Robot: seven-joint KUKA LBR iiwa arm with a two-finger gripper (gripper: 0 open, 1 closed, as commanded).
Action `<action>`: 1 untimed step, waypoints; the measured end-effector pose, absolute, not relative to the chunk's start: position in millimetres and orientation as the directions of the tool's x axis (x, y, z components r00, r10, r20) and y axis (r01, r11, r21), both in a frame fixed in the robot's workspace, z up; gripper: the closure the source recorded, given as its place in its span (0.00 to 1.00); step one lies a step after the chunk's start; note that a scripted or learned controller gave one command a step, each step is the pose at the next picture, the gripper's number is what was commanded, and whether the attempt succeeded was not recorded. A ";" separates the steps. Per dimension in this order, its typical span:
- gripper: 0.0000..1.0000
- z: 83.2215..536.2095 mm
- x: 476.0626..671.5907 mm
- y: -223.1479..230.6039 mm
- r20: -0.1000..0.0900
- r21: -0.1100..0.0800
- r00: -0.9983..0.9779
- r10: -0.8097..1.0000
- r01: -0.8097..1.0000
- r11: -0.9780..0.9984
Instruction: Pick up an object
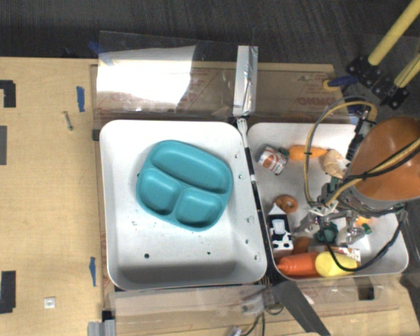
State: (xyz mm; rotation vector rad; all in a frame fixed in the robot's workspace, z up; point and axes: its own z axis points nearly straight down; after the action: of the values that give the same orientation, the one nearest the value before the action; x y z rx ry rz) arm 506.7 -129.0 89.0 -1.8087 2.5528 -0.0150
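End effector [329, 224] low in right bin [395, 257], possibly touching toys

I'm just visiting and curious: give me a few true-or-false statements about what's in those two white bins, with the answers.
1. A teal divided plate lies in the left bin. True.
2. The arm reaches over the left bin. False: the gripper is over the right bin.
3. A yellow lemon lies beside an orange carrot at the right bin's near edge. True.
4. The teal plate holds food. False: its compartments are bare.
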 end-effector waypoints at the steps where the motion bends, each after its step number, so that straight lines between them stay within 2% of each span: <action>1: 1.00 97.2 508.8 -125.0 -0.011 -0.015 -0.329 -0.944 -0.944 0.330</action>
State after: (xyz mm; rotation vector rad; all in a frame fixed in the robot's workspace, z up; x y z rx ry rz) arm 508.8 -125.0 97.2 -1.8089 2.5471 -0.0087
